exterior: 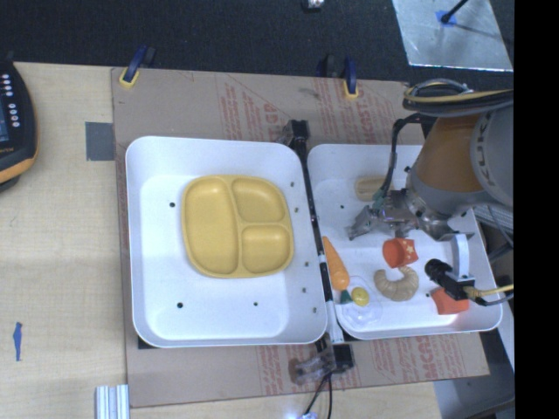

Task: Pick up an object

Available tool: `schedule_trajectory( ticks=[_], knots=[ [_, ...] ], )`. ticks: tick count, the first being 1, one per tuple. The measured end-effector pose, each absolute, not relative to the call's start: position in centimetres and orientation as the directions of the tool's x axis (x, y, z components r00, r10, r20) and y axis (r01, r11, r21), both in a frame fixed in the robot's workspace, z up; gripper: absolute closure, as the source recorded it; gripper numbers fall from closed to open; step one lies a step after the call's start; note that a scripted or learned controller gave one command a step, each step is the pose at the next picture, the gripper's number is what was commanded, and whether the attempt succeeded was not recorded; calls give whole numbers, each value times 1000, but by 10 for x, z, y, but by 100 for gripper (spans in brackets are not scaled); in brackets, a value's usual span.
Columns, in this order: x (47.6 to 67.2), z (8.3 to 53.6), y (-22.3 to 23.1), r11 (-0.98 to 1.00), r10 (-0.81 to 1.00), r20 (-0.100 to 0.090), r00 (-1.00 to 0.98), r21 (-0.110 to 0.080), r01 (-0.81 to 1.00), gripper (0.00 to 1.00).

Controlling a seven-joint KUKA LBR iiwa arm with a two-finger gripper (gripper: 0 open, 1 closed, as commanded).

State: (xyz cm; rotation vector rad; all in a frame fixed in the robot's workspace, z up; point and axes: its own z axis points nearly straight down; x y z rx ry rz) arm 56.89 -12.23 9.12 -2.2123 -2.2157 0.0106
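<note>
A small red object (400,251) lies in the right bin (489,323), beside a beige crescent piece (396,284); a carrot (335,265) lies along its left wall. The claw (382,219) hangs near the red object; whether it is spread or pressed together cannot be told. The left bin (148,308) holds a yellow divided plate (236,225).

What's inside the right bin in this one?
A carrot, a red piece, a beige curved piece and a pale piece partly covered by the arm; what lies under the arm is hidden.
</note>
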Motion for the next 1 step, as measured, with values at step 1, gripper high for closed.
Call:
schedule_trajectory(
  ticks=[1],
  knots=[
    [639, 101, -150, 6, 1000, -3, -6, 4, 1000, 0]
  ],
)
